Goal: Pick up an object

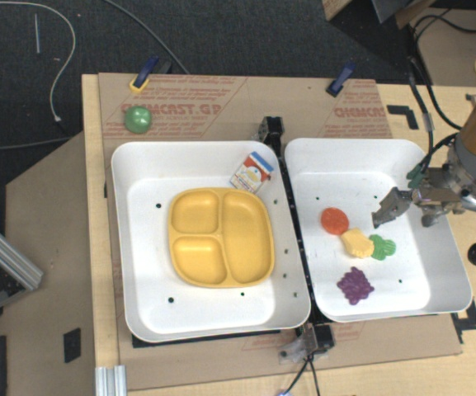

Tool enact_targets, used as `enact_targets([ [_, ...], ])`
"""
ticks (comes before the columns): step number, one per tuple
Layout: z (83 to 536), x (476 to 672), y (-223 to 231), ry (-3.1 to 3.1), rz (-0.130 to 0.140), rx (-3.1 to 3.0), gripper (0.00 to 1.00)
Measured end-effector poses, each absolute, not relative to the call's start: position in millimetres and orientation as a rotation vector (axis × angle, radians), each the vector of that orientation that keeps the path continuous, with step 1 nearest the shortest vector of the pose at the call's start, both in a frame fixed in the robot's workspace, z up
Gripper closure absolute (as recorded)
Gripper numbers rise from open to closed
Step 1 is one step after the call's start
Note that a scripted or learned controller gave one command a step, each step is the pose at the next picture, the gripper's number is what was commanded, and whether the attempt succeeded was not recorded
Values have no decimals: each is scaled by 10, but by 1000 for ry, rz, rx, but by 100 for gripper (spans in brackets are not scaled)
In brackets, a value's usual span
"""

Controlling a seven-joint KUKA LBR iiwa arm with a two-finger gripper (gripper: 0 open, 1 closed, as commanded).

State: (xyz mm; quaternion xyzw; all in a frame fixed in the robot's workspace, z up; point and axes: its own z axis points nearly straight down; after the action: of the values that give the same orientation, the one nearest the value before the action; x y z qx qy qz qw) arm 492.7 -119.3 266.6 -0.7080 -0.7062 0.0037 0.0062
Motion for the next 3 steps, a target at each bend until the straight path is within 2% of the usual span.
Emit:
enact_targets([
  [1,2723,4948,-1190,-2220,0,-2219,0],
  [2,2174,4845,-1189,-2217,5,-2217,0],
  [3,1731,4894,-1196,-2215,5,-2217,0],
])
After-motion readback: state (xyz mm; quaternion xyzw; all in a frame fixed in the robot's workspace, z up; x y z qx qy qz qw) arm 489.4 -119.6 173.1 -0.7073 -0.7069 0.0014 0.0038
